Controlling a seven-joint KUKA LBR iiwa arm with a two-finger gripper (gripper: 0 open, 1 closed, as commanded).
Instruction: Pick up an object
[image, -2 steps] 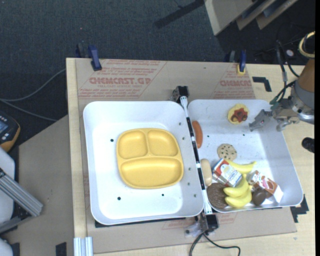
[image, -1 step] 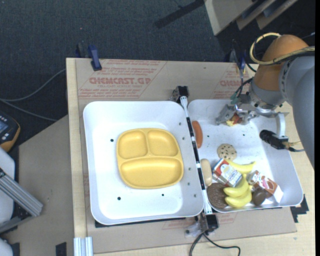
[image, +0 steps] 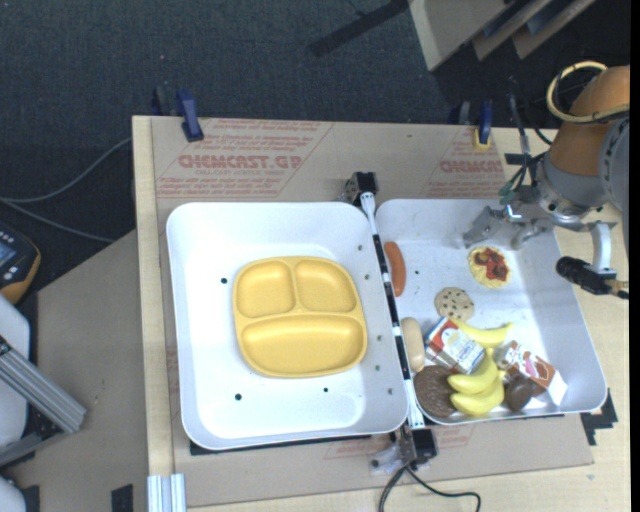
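Metal gripper (image: 497, 229) positioned over right bin (image: 585, 330); grip state cannot be told.
Round flat pizza piece (image: 489, 266) seen just below it.

arm (image: 590, 130) cut off at right edge

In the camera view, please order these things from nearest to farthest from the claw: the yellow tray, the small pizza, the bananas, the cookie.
Measured from the claw:
1. Small pizza, just below the claw in the right bin.
2. Cookie, further down, mid-bin.
3. Bananas, near the bin's lower edge.
4. Yellow tray, in the left bin.
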